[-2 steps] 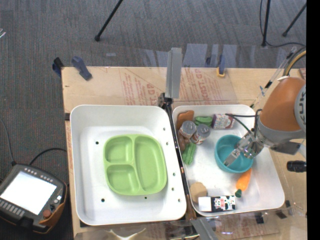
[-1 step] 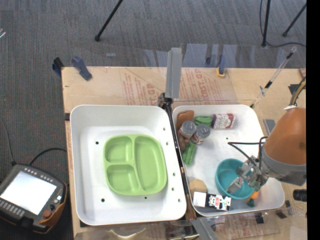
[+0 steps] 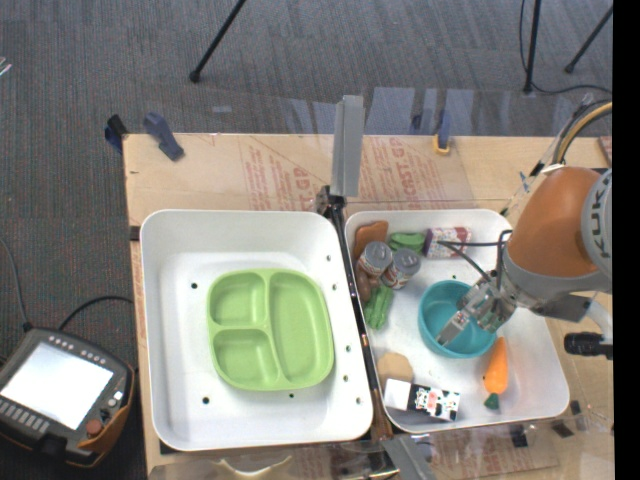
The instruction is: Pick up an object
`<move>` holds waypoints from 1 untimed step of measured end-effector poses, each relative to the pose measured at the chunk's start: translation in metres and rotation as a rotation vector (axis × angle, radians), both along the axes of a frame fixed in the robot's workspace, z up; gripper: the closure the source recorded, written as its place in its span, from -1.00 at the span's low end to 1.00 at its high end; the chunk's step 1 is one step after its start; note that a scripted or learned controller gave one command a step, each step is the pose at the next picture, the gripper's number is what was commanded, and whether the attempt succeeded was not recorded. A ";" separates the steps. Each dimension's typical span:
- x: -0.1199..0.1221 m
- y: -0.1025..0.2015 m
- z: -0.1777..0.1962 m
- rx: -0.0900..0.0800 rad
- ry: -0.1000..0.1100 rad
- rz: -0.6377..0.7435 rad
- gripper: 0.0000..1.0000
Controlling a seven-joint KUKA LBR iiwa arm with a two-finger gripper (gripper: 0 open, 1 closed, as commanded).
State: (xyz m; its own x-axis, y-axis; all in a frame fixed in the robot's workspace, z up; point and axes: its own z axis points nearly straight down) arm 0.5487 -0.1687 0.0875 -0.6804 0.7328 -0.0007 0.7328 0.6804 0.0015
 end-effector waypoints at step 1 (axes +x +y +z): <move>0.063 0.033 0.001 0.000 -0.002 0.004 -1.00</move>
